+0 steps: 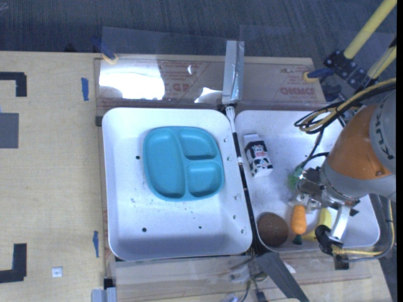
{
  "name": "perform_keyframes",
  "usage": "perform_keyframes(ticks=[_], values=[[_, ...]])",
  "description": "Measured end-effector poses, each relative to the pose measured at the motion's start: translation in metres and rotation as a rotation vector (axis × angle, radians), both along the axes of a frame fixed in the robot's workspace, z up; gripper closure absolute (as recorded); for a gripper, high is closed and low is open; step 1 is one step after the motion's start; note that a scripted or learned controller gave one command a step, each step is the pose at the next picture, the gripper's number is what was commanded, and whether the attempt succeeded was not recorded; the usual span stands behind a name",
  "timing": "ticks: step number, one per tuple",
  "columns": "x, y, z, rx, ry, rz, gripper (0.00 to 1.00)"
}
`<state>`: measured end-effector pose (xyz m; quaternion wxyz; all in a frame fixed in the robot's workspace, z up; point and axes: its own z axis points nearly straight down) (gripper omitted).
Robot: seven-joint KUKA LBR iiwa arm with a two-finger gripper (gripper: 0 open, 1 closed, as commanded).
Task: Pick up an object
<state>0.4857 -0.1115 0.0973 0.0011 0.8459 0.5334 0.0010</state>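
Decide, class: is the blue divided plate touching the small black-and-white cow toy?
Apart. The camera view shows the plate in the left bin and the cow toy in the right bin, with both rims between.

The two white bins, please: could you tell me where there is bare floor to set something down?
The left bin has bare floor all around the blue divided plate, widest toward its near edge. In the right bin, the far strip behind the small black-and-white carton is free. Its near end is crowded: brown ball, orange carrot and the claw.
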Motion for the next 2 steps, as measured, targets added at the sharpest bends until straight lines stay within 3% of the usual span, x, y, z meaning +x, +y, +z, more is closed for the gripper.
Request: perform_keyframes(ticks=[1, 2], values=[[0.040, 0.049, 0.088, 0.002, 0.002, 0.025, 1.00], [0.137, 0.057, 0.086, 0.000, 0.006, 0.187, 1.00]])
